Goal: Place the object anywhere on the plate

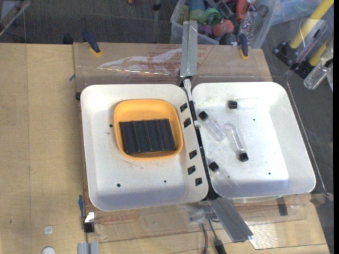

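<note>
An orange plate (144, 106) with rounded corners sits in the left white bin (100, 157). A black ribbed rectangular object (147, 136) lies flat on the plate, covering most of its floor. In the right white bin (275, 142) lie several clear plastic tubes with black caps. One tube (235, 137) lies near the middle and another (213, 127) lies closer to the divider. A third tube (242, 104) rests toward the back.
A row of black clips (189, 136) runs along the wall between the bins. A metal bar (188, 49) stands behind the divider. A clear crate of colourful toys (225, 7) sits beyond the bench. Bare wooden benchtop (37, 142) lies on the left.
</note>
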`<state>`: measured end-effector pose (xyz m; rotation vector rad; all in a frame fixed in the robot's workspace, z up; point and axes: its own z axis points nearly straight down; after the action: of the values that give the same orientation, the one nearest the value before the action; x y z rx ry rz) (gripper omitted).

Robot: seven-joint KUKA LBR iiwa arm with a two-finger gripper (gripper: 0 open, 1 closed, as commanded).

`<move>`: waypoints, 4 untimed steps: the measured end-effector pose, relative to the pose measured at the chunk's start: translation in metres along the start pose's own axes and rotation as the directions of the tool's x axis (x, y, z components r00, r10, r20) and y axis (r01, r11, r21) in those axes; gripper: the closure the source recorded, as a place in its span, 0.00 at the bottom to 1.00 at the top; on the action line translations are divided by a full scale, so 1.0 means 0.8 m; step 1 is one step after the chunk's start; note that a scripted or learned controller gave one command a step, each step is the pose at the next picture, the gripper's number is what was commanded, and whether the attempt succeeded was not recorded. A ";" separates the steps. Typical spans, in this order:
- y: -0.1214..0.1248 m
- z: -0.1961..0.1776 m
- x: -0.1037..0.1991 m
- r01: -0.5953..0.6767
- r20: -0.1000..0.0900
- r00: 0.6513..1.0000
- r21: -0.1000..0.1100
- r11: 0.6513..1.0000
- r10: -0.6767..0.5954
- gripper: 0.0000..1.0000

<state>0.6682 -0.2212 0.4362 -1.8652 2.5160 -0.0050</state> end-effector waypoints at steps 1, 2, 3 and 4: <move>0.000 0.001 0.000 0.379 0.001 0.925 -0.002 0.925 -0.379 1.00; 0.002 0.001 -0.002 0.478 0.002 0.879 -0.004 0.879 -0.478 1.00; 0.003 0.001 -0.003 0.511 0.003 0.860 -0.006 0.860 -0.511 1.00; 0.003 0.001 -0.002 0.522 0.004 0.853 -0.006 0.853 -0.522 1.00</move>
<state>0.6667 -0.2188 0.4353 -2.4804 1.9176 0.0012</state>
